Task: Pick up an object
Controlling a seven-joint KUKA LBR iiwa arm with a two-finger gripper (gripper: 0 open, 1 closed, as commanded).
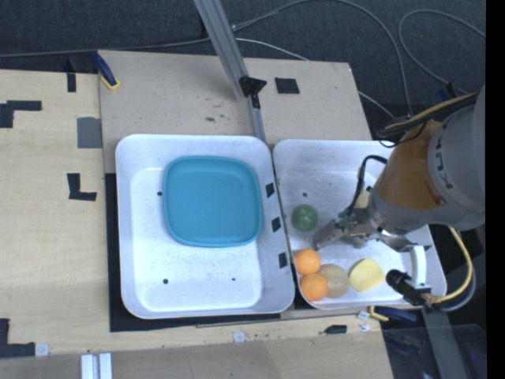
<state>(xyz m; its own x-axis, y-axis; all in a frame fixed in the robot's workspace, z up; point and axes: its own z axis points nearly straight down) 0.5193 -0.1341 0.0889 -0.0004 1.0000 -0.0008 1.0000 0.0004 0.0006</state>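
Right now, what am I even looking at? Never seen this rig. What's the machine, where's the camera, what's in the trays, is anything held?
One fixed camera looks down at a slant on a bench. The robot arm, grey with an orange band, reaches in from the right. Its gripper hangs low in the right bin, beside a green ball; nothing is visibly held. Nearer the front lie two orange balls, a beige ball and a yellow object. The left bin holds a blue plate.

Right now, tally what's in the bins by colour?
Blue plate, left bin: 1
Green ball, right bin: 1
Orange balls: 2
Tan ball: 1
Yellow ball: 1
Total: 6
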